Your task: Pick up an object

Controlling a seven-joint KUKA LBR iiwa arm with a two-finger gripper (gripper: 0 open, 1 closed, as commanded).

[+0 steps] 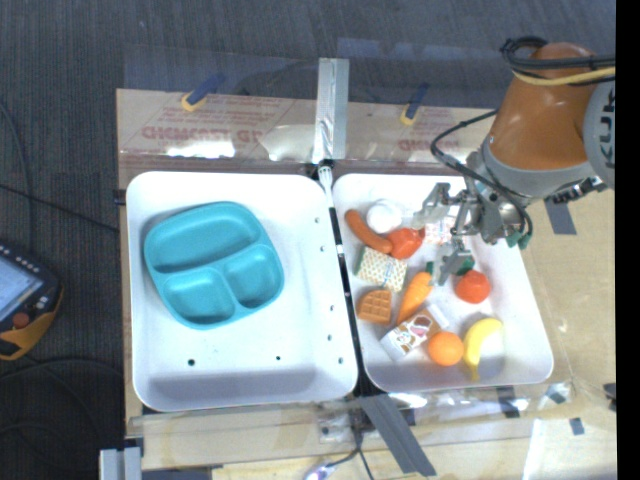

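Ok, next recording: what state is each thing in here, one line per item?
Gripper: over the right bin, among the toys, nothing seen between its fingers.
Blue divided tray: flat in the left bin, right side up.
Carrot: lying slanted in the right bin.
Banana: lying near the front right corner.
Waffle: lying flat.
Sausage: lying on its side.
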